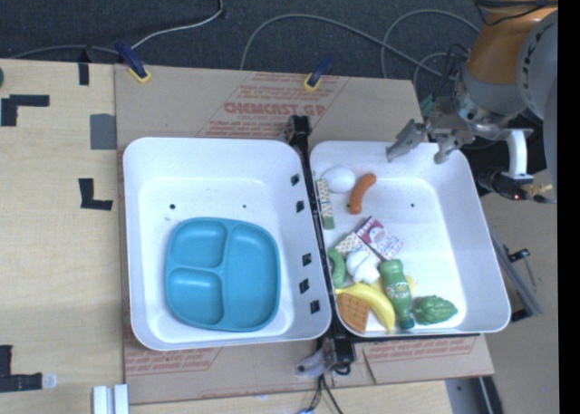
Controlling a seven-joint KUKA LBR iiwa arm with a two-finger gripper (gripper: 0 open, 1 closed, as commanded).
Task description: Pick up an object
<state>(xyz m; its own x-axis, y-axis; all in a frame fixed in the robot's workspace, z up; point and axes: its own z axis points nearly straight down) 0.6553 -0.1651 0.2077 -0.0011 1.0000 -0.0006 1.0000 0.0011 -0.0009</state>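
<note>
From the overhead camera, the gripper [422, 146] hangs over the right bin's [480, 222] upper rim, fingers [403, 141] spread wide with nothing between them. Below and left of the fingers lie the sausage [362, 191] and egg [339, 178] — further down, banana [373, 303] and green bottle [396, 288].

We are seeing the arm [517, 32] running off the right edge; toys [381, 285] overlapping in the right bin [453, 213], lower ones partly hidden.
</note>
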